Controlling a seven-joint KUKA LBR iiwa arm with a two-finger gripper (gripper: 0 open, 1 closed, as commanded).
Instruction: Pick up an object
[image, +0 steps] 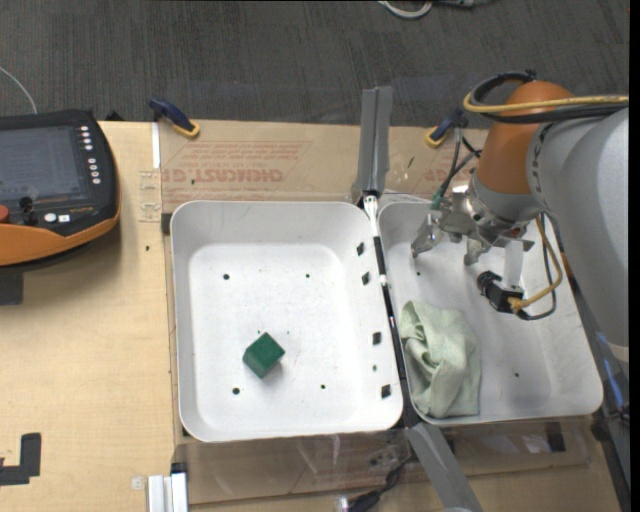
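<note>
My tool (447, 243) hangs over the far end of the right bin (560, 400), fingers spread apart with nothing between them; my wrist hides part of it. A pale green cloth (440, 360) lies nearer the camera, and a green cube (264, 355) sits well apart in the left bin (200, 300).

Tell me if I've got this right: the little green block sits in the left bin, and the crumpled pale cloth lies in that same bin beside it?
Not quite. The green block is in the left bin, but the pale cloth lies in the right bin, against its left wall. The camera view shows the divider between the two.
</note>
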